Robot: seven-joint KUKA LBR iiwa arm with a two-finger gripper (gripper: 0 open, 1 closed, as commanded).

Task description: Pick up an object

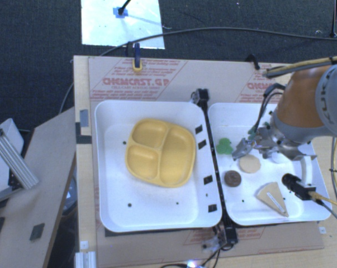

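Note:
In the right bin (pixel 302 214) lie a round tan cookie (pixel 250 164), a small dark brown disc (pixel 232 178), a green piece (pixel 224 146) and a beige wedge (pixel 271 197). My gripper (pixel 243 148) hangs low over the right bin, just above and left of the tan cookie and right of the green piece. The arm's grey body and orange band rise to the right of it. Nothing shows between the fingers.
The left bin (pixel 115 205) holds a yellow divided plate (pixel 160 151). A black divider with clips runs between the bins. Cables cross the bench at the back and the right bin's right side.

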